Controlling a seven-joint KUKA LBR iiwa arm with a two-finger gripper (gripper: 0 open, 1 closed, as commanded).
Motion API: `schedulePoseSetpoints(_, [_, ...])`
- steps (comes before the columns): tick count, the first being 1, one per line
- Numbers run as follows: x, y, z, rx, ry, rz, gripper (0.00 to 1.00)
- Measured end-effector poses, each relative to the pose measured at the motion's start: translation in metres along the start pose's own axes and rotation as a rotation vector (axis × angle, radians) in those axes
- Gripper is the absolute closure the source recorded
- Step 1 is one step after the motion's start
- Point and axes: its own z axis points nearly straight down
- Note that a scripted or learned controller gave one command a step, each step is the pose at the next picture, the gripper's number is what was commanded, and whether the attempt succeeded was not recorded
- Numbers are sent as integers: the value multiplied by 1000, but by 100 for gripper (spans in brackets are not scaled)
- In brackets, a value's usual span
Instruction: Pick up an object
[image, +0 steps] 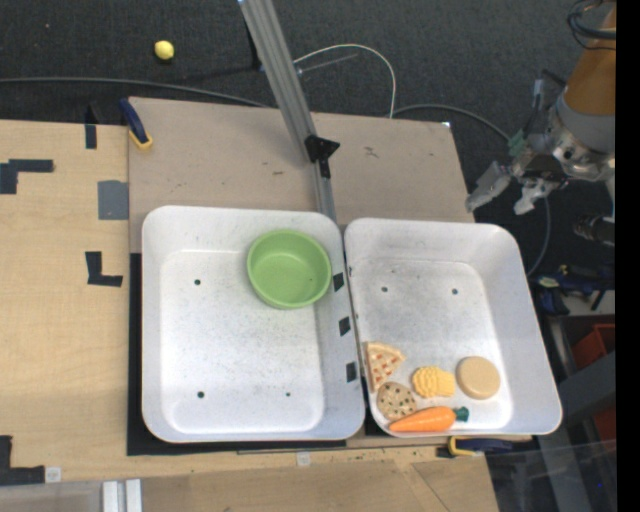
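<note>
Starting nearest, at the front rim of the right bin (528, 318): finding an orange carrot (427, 419) lying flat along that rim, green end pointing right. Just behind it, noting a chocolate-chip cookie (396, 400), a yellow corn piece (432, 381) and a round tan biscuit (479, 378) sitting in a loose row, the cookie touching the carrot. Slightly farther back, against the bin's left wall, spotting a pizza slice (381, 362).

Moving on to the left bin (150, 300): seeing a green bowl (289, 268) standing upright by its far right corner.

Farther still, past the right bin's far right corner and off the bench: finding the gripper (505, 195) hanging with fingers spread apart, pinching nothing, well apart from every object.

Farthest away: making out a slanted metal pole (290, 90) and a small yellow ball (164, 49) on the dark floor.
</note>
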Motion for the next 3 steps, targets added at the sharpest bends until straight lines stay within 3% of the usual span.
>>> schedulePoseSetpoints(1, [0,0,0,0,-1,1,0])
schedulePoseSetpoints(3, [3,-3,129,6,2,0,0])
